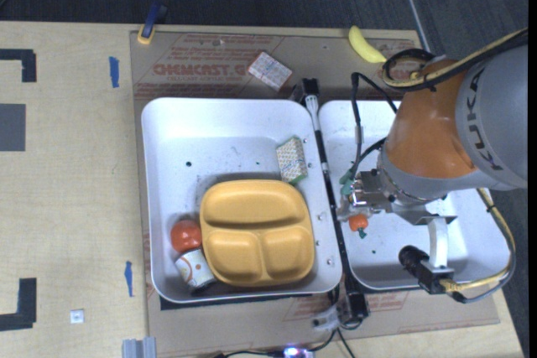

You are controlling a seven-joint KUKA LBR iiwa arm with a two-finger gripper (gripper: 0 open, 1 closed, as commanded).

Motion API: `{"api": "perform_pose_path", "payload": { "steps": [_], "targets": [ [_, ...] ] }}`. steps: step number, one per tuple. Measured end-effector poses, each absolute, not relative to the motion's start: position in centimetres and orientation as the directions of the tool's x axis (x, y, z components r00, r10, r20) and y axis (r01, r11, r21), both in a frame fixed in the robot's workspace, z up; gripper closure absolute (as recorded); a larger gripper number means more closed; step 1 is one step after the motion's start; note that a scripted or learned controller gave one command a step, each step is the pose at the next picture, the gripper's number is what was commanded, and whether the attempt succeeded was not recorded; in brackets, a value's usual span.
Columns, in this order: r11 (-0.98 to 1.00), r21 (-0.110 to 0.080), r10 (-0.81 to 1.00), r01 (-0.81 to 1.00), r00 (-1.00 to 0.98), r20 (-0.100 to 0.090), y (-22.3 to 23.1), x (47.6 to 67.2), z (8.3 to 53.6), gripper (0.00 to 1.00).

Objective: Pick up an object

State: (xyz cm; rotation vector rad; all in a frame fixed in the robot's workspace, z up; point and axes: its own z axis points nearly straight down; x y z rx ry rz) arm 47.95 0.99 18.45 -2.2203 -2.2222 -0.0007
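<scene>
My gripper (356,199) hangs over the left part of the right bin (377,268), close to the wall between the two bins. Just below it, a small orange-red object (359,222) with a green bit shows against the bin floor; I cannot tell whether it is held or lying there. The left bin (168,130) holds a large yellow divided tray (256,230). An orange-red ball (185,235) and a small white and orange object (194,267) sit at the tray's left. A speckled packet (291,158) lies behind the tray.
The grey and orange arm covers much of the right bin. Behind the bins, on the cardboard, lie a yellow banana-shaped thing (367,44) and a patterned card (268,70). A blue clip (151,21) sits at the cardboard's far left corner.
</scene>
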Motion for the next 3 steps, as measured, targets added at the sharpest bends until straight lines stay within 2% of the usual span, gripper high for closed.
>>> {"api": "perform_pose_path", "payload": {
  "steps": [1, 3],
  "targets": [
    [0.000, 0.000, 1.000, 1.000, 0.000, 0.000, -0.6, 48.0, 18.5, 1.00],
    [0.001, 0.009, 1.000, 1.000, -0.001, -0.001, 0.2, 48.2, 20.8, 1.00]
  ]
}}
